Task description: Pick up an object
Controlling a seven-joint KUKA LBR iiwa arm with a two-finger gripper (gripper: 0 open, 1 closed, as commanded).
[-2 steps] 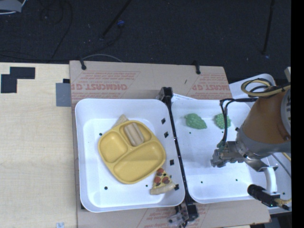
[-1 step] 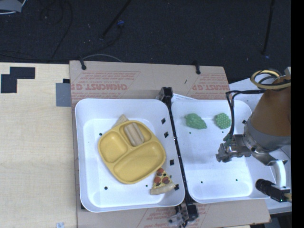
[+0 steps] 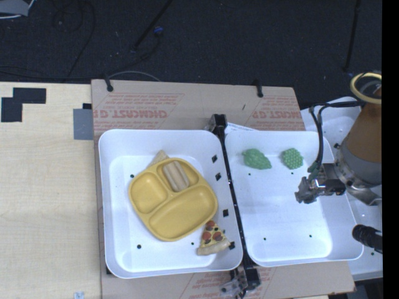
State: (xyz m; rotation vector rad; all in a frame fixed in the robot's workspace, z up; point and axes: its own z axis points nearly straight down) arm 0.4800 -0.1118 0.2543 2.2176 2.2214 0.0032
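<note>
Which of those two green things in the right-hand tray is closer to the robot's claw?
The bumpy round green piece, nearer the tray's right edge; the gripper sits just below it. The flatter leafy one lies further left.

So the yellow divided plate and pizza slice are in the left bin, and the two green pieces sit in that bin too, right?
Not quite. The camera view shows the two green pieces in the right bin. The yellow divided plate and pizza slice are in the left bin.
</note>
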